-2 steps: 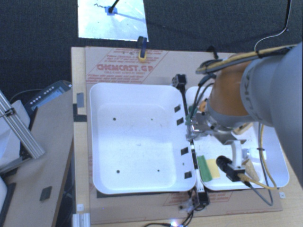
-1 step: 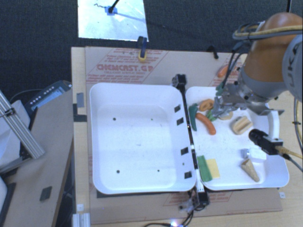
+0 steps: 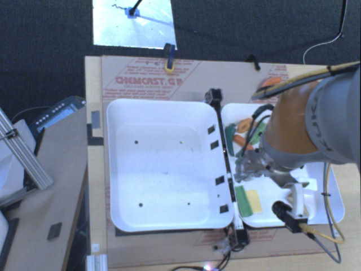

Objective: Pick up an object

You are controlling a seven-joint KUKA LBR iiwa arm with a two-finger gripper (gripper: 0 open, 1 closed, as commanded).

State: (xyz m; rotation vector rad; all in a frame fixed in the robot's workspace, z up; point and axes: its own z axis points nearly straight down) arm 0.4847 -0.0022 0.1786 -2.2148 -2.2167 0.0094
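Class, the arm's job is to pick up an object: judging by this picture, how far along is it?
Done: the arm has reached down into the right bin, where the pincer sits low among the objects. In hand: nothing visibly gripped; its fingertips are hard to make out. Left: grasp and lift something, perhaps the yellow and green sponge or an orange piece nearby. The left bin plays no part yet.

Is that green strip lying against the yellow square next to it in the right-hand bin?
Touching. The camera view shows the green strip and the yellow square lying side by side in the right bin, edges meeting with no white between them.
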